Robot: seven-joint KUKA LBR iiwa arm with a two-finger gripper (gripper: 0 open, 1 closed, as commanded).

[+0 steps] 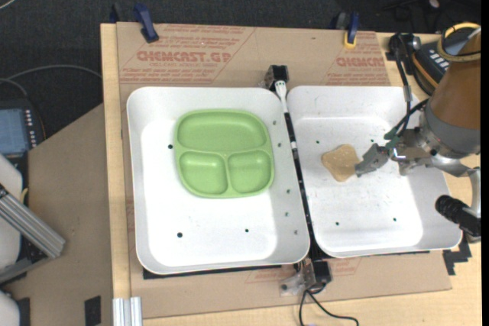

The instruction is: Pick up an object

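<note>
Cardboard with red print covers the bench point(229, 50), and blue and yellow clamps hold its far edge. On it sit two shallow white bins. Left bin point(145, 187) holds a smooth green plate point(224, 153) with three compartments. Right bin point(367, 233) holds a tan, rough lump point(340, 163) near its middle. Gripper point(368, 162) is just beside the lump; I cannot tell its opening.

plate point(224, 153) in left bin point(149, 187); lump point(340, 163) in right bin point(367, 229)
</note>
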